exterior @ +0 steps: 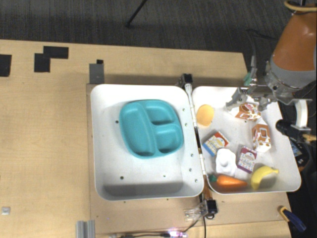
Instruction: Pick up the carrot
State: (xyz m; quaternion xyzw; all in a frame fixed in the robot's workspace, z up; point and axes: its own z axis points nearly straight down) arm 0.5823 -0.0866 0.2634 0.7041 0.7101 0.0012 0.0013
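The carrot (231, 182), orange with a green tip, lies along the front edge of the right bin (292, 182), just left of a yellow banana (263, 175). My gripper (248, 100) hangs over the far end of that bin, well away from the carrot. Its fingers stand open and spread above an orange-and-white packet (247, 112), with nothing between them.
The right bin also holds a yellow round fruit (204, 114), a small blue-edged carton (215, 143), a white bottle (225, 159), a purple carton (246, 158) and a second packet (261, 136). A teal divided plate (151, 128) lies in the left bin (106, 182).
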